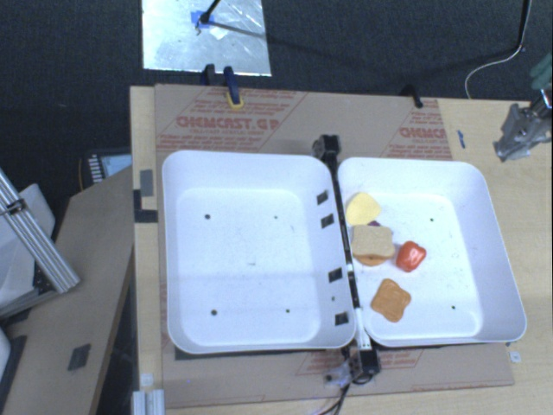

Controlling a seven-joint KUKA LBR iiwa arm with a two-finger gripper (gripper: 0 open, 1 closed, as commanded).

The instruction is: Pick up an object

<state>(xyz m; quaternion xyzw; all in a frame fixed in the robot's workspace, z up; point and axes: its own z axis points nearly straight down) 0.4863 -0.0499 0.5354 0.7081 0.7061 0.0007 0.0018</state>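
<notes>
At the near edge of the worktop (259,387) you see a small cluster of cables and a clamp (356,368) at the foot of the seam where the two bins meet. Just beyond it, on your left, lies the left bin (186,232), a shallow white tray with a few dark dots on its floor. On your right lies the right bin (484,258), which carries all four loose objects, grouped on its left half close to the seam. Nearest to you is an orange toast-shaped piece (390,300), lying flat. Beyond it, a small red piece (411,255) sits just beside a tan bread-like slice (372,244), the two touching or nearly touching. Farther still, a yellow rounded piece (363,207) lies against the upper edge of the tan slice, near the seam. A row of dark clips (328,221) runs along the seam between the bins. Both bins rest on a brown cardboard sheet (259,119) with red print. At the far right, well apart from the objects and outside the right bin, you see the claw (521,135) above the worktop; it holds none of the objects, and you cannot tell how far its fingers stand apart. At the far end, a silver foil-like square (206,24) lies on the dark floor (69,59).
</notes>
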